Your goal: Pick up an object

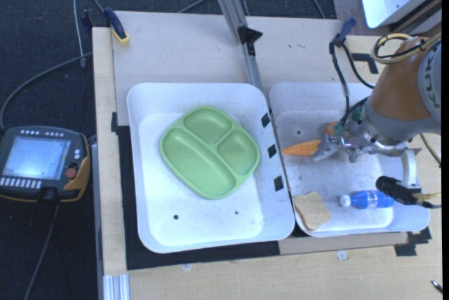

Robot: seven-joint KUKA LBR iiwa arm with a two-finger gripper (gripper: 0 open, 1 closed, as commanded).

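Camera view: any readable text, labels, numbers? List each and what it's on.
None readable.
Teach pendant: its lit screen is too blurred to read.
Blue bottle: any label is too small to tell.
Green divided plate, orange carrot, bread slice: no markings seen.

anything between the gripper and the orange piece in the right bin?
Nothing visible. The gripper sits right at the orange piece in the right bin. The bottle and the bread slice lie apart, nearer the front wall.
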